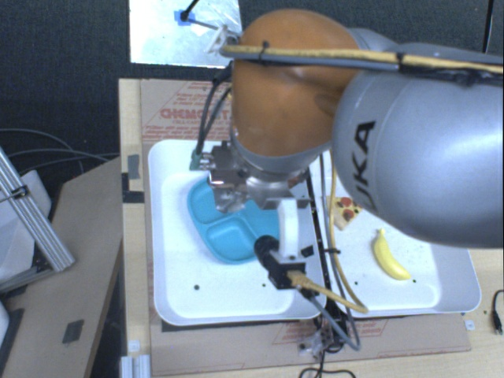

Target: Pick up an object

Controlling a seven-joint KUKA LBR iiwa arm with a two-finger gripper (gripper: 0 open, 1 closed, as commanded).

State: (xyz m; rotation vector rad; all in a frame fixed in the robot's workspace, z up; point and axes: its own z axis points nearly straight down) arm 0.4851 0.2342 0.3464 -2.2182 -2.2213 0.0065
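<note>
- Blue tray point(224, 231) is the candidate object: a blue plastic compartment dish, lying flat in the left bin point(177, 290), towards that bin's middle and right.
- Its upper part is hidden under my wrist; at least two rounded compartments show at its near end.
- Readable writing: white letters "KA" on my grey arm link point(425, 148), running vertically; the rest of the word is cut off by the curve of the link.
- Red print on the cardboard sheet point(177, 116) under the bins, roughly "CHICKMATE"; too blurred to confirm.
- My gripper point(236, 199) sits low over the blue tray, directly beneath the orange band point(283, 85).
- Gripper state: cannot tell. My own wrist body covers it from this angle, so I also cannot tell if it touches the tray or holds anything.
- A black fitting point(276, 266) and a white bracket point(290, 231) hang off my wrist, over the tray's right end.
- Cables point(335, 286) run down from my wrist along the seam between the two bins.
- Right bin point(441, 294): a yellow banana point(389, 257) lying on the floor, well apart from the tray.
- Also in the right bin, near its left wall: a small pale item with red-orange spots point(344, 209), partly hidden by cables; I cannot identify it.
</note>
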